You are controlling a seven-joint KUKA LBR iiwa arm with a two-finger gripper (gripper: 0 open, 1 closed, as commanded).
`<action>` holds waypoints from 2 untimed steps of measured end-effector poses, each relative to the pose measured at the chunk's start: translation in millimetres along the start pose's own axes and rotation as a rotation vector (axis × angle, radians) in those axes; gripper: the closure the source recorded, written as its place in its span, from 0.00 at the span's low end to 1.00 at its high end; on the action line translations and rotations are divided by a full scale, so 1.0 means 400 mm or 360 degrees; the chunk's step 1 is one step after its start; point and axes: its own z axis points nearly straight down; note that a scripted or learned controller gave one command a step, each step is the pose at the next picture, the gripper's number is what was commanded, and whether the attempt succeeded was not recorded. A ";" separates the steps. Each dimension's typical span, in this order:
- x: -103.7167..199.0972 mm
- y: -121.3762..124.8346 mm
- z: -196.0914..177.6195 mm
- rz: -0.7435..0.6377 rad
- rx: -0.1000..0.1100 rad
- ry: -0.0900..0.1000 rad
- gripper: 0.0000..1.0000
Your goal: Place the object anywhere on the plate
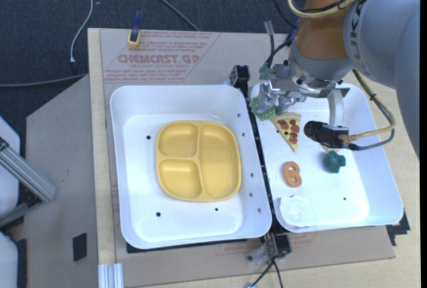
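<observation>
Your pincer (pixel 275 101) hangs over the right bin's (pixel 380 203) far-left corner — open or clenched, you can't tell. The pizza slice (pixel 288 129) lies just beside it, a pretzel (pixel 291 174) nearer. The yellow plate (pixel 198 161) sits in the left bin (pixel 127 147).

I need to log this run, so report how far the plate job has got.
Done: nothing yet. The yellow plate in the left bin has no item on it. In hand: the pincer sits low at the right bin's upper left corner, close to the pizza slice; a grip cannot be confirmed. Left: picking up a toy, pizza slice, pretzel or green piece, and carrying it to the plate.
</observation>
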 end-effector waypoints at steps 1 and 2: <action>0.134 -0.002 -0.027 -0.0001 0.0001 0.0001 1.00; 0.242 -0.010 -0.012 0.0004 0.0004 -0.0002 1.00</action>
